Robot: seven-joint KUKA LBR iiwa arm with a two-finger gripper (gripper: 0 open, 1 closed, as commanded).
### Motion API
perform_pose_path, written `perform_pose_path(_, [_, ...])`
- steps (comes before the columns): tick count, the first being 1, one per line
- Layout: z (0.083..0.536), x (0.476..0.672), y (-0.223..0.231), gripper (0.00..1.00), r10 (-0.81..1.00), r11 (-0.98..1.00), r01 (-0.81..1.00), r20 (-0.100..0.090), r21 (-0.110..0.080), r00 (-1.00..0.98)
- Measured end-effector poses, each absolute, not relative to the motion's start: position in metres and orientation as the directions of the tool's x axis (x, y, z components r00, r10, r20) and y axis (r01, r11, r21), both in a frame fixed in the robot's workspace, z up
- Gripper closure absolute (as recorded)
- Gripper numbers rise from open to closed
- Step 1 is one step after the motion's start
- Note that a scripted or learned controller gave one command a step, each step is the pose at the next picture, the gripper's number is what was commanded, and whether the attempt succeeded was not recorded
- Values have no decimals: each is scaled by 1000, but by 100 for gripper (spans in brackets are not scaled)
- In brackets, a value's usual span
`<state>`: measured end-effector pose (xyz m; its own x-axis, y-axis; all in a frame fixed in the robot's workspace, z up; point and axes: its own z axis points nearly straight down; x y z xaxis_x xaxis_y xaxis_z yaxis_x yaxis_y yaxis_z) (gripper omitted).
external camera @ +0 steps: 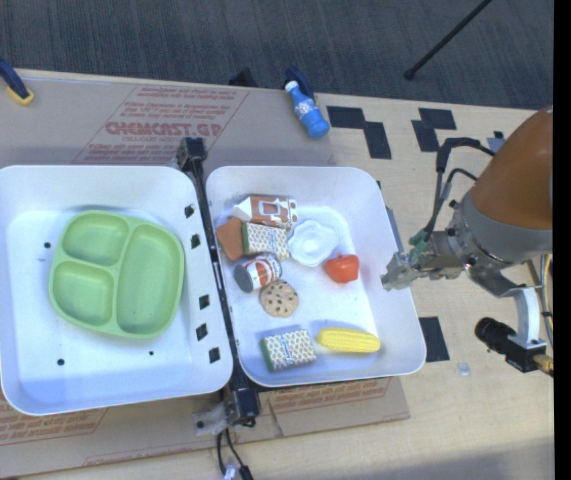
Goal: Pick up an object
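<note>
claw [397,273] beside right bin [390,218] rim | toy food inside | green tray [117,274] in left bin [15,268]

Red print on the cardboard sheet

The cardboard sheet [115,118] under the two bins bears red lettering above the left bin, its large line reading roughly "CHEMCAST GP"; the smaller lines around it and the food packets' labels are too blurred to read.

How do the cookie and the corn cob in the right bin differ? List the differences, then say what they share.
The cookie is round, flat and tan with dark specks; the corn cob is long, narrow and yellow. The cookie sits near the bin's middle beside a can; the corn cob lies crosswise near the bin's front edge, next to a patterned packet. Both rest in the right bin, apart from the gripper.
</note>
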<state>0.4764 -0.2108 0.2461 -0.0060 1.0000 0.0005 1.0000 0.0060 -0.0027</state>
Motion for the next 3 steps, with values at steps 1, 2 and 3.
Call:
perform_pose_path(1, [271, 477, -212, 100, 1000, 5, 1000, -1, 2, -5])
perform_pose_path(2, [236, 476, -211, 100, 1000, 6, 1000, 1, -3, -6])
perform_pose_path(3, [265, 532, -211, 100, 1000, 6, 1000, 0, 1, -6])
